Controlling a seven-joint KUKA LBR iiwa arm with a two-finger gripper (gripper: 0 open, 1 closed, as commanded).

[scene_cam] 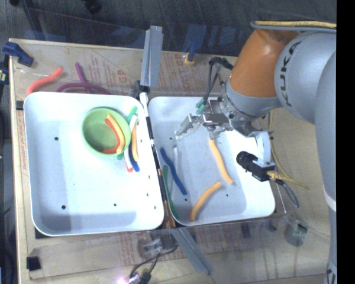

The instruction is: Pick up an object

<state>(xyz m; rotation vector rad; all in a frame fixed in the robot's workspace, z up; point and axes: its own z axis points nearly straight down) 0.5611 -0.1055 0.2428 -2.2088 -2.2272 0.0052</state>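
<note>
Camera view: two white bins are seen side by side on the worktop (77,250), the left bin (53,206) and the right bin (254,203), divided by a narrow seam.

The arm (284,58) is seen reaching in from the right, its orange band above the wrist. The gripper (192,123) is positioned over the upper part of the right bin. Whether the jaws are apart or together cannot be told; the metal linkage at the tip is seen, but nothing is visibly clamped between the jaws.

In the right bin, an orange strip (220,158) is laid lengthwise just below and to the right of the gripper tip, its upper end close under the wrist housing. A second orange curved strip (206,199) is found nearer the bin's lower edge, well apart from the jaws. A blue strip (173,171) is laid diagonally near the left wall, below the gripper tip and clear of it. A green strip (168,197) is noted along the left wall.

In the left bin, a green bowl (103,132) is noted, with coloured strips (130,141) draped across its rim and beside it.

Outside the bins, a red strip (44,80) and a purple strip (80,84) are seen on the worktop above the left bin.
</note>
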